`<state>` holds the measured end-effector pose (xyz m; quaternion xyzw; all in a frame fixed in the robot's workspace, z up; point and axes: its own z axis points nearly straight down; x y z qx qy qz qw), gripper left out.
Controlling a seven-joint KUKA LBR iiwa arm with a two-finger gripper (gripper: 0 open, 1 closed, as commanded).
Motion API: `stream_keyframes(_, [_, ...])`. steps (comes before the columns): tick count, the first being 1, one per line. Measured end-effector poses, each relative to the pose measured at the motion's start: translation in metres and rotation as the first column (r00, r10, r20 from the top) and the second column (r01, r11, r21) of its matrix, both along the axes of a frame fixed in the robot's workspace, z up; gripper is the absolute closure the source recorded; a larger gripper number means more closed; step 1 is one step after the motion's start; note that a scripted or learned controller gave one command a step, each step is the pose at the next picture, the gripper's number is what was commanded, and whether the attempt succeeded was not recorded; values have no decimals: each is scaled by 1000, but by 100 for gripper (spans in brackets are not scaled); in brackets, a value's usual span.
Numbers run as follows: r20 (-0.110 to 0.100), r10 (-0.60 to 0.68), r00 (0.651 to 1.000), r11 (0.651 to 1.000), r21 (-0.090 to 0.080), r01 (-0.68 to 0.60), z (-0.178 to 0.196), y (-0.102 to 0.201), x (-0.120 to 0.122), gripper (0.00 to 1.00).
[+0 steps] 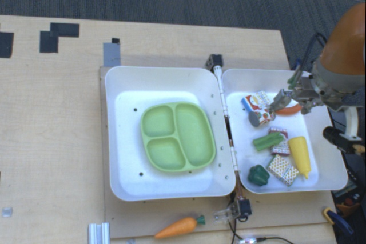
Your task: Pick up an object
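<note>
Inside left bin [117, 140], green divided plate [178, 136].

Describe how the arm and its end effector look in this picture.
The arm enters from the right: a rounded orange section above a grey wrist housing. Dark cables run alongside it. The end effector is a slim grey and black metal piece with dark fittings, and a black bracket juts out lower down.

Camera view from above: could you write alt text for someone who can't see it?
A grey robot arm's gripper hangs over the right bin of toy food, including a yellow corn cob and a green pepper. The left bin holds a green divided plate; a toy carrot lies on the bench.
</note>
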<state>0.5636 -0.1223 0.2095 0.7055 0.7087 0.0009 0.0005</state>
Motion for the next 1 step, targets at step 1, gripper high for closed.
stream_keyframes(1, [4, -3, 1000, 1000, -2, 3, -123, -45, -18, 0])
